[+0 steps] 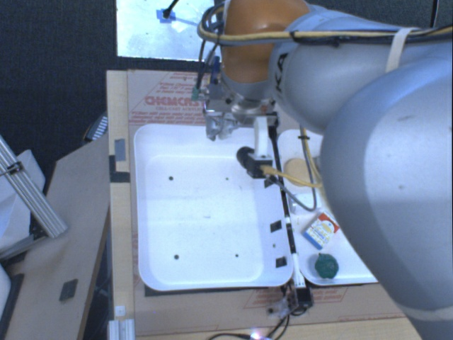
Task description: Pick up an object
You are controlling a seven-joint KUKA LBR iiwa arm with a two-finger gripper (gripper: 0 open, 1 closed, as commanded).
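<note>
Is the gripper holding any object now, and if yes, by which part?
Nothing is seen held: the gripper hangs over the left bin, nothing between its fingers.

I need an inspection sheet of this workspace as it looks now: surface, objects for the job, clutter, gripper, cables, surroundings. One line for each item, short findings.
Surface: bench with two shallow white bins side by side; the left bin shows bare floor with a few small dark dots; the right bin is largely hidden by the arm.
Job's things: in the right bin, a small blue, white and orange box, a dark green ball near the front edge, and a tan object partly hidden.
Clutter: nothing seen.
Gripper: gripper over the far edge of the left bin; no object between its fingers.
Cables: a yellow cable along the arm.
Surroundings: a cardboard sheet under the bins; a metal rail at left.
</note>
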